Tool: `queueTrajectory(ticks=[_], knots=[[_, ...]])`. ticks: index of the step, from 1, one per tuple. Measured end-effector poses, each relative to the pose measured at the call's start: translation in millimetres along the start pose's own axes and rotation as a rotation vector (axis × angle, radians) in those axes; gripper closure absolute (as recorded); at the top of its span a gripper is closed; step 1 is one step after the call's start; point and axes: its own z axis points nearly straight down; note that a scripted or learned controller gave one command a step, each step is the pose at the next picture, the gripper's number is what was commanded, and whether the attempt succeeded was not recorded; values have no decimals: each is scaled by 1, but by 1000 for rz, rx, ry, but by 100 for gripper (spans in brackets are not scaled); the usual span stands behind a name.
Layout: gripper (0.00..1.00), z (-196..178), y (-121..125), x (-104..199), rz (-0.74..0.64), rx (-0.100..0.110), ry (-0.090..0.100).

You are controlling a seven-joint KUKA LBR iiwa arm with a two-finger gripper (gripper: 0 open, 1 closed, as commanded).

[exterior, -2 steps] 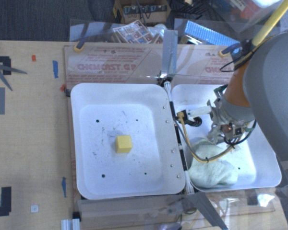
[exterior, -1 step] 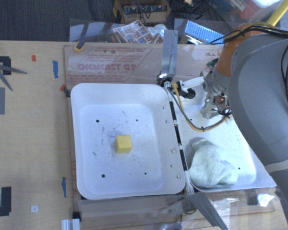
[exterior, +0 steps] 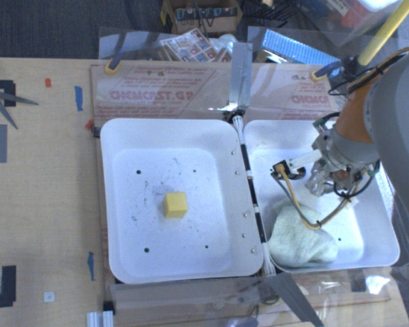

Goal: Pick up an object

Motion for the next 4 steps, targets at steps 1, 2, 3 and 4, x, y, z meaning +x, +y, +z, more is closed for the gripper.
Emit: queueTrajectory(ticks=[1,2,3,4], knots=[[100,1,33,53,185,-2,0],[100,-64,47,50,-131,3,-5],[100,0,-9,21,190,-2,0],[100,-153,-50,41,-4,2,-6]])
